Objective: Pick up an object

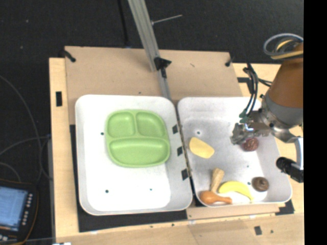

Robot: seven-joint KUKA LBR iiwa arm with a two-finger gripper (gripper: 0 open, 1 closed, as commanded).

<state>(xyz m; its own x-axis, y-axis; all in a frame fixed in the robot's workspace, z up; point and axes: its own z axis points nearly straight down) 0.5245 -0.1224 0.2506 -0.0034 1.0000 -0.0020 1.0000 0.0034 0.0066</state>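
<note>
My gripper [244, 136] hangs over the right bin [214, 111], near its right side. A dark reddish round object [251, 145] lies right below and beside the gripper, partly covered by it. A pale yellow wedge [201, 148] lies left of the gripper in the middle of the bin. Along the bin's front edge lie a tan stick-shaped piece [216, 178], an orange piece [215, 198], a yellow banana [236, 190] and a small brown round thing [260, 184].
The left bin [92, 188] holds a green divided plate [138, 138]. A metal pole [145, 29] rises at a slant behind the bins. The arm's orange band and grey body [286, 96] loom over the right bin's right edge.
</note>
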